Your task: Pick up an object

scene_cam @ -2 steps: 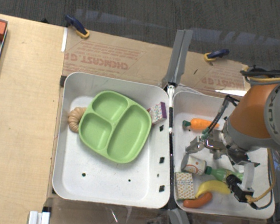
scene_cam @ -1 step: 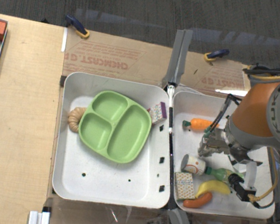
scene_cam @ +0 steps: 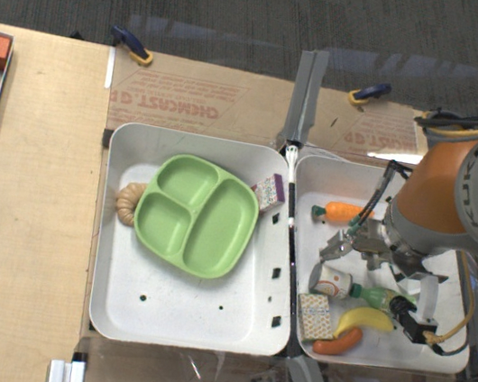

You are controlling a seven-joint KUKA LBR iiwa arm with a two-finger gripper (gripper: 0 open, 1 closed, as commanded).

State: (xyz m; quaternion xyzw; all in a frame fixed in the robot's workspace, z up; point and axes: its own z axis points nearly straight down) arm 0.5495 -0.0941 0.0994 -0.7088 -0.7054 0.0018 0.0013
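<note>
Gripper (scene_cam: 346, 244): low in right bin (scene_cam: 445, 359), over its left half; whether fingers are spread or pressed together, cannot tell.
Nearest object: small white bottle (scene_cam: 333, 281), just below gripper, lying roughly across the bin.
Carrot (scene_cam: 342, 214): just above gripper.
Banana (scene_cam: 363, 321), sausage (scene_cam: 337, 341): farther toward bin's near edge.

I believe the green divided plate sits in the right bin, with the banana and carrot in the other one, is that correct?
Not quite: the camera view shows the green divided plate in the left bin. The banana and carrot lie in the right bin, where the arm is working.
</note>
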